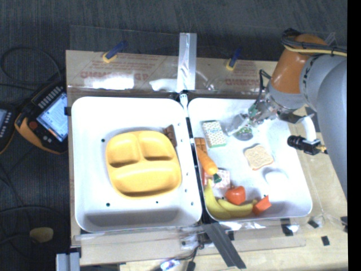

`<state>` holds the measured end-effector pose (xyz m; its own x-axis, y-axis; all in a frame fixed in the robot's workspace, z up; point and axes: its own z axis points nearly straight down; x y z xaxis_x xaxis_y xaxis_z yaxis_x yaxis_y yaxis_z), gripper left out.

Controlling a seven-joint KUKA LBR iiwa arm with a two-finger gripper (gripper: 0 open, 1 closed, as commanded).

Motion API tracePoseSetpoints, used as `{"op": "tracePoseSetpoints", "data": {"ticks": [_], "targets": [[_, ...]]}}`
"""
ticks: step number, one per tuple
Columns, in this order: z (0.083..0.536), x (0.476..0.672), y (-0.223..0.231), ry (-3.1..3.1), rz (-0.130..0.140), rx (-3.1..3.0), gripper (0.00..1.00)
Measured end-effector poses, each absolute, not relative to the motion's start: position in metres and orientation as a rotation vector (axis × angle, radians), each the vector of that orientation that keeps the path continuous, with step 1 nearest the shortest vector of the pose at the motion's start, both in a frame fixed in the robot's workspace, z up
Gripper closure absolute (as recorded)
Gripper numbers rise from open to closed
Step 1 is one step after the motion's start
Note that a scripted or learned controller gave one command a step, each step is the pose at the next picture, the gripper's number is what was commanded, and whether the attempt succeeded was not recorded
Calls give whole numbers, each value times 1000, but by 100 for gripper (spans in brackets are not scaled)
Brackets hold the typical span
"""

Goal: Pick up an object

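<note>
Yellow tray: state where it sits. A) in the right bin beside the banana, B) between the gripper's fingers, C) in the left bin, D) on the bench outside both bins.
C: the yellow tray lies flat on the floor of the left bin, away from the banana in the right bin.

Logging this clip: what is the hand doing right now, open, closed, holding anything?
Hand: cannot be told; it sits low in the right bin.

The arm is smooth grey, with an orange band and dark cables above the wrist.
</note>
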<state>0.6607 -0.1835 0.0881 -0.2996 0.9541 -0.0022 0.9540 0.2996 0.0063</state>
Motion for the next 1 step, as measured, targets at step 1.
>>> {"op": "tracePoseSetpoints", "data": {"ticks": [1], "targets": [[100,663,-184,2524,7,1850,100]]}}
